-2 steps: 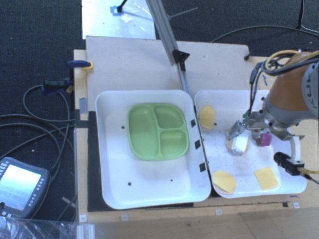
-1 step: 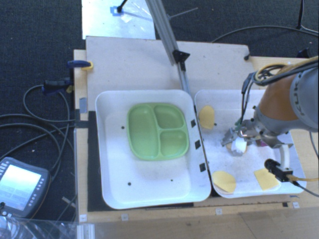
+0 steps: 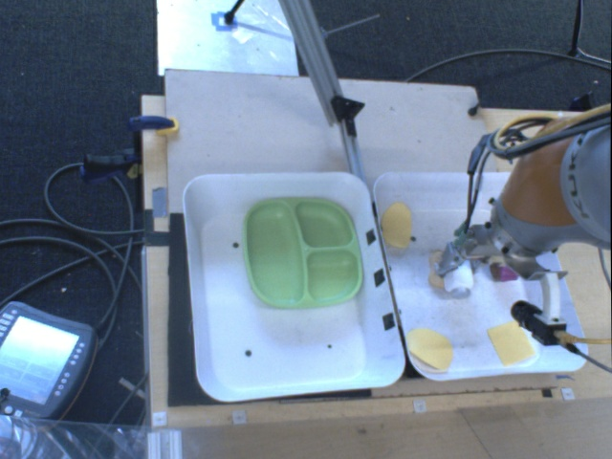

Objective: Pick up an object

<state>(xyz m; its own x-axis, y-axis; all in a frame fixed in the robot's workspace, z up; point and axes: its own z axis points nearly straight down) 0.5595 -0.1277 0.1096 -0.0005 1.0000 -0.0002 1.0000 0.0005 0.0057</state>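
My gripper (image 3: 457, 262) is low in the middle of the right bin (image 3: 449, 187), reaching in from the right. Directly under its tip lies a small white cylindrical object (image 3: 460, 279), with a tan piece (image 3: 439, 277) at its left side. A small purple object (image 3: 502, 273) shows just right of the gripper, partly hidden by the wrist. Three yellow pieces lie in the same bin: one (image 3: 396, 224) near the left wall, one (image 3: 430, 348) at the front left corner, and a squarish one (image 3: 512, 343) at the front right.
The left bin (image 3: 210, 285) holds a green divided plate (image 3: 303, 251). A grey pole (image 3: 316, 51) slants down to the divider between the bins. Cables and a teach pendant (image 3: 38, 357) lie on the floor at the left.
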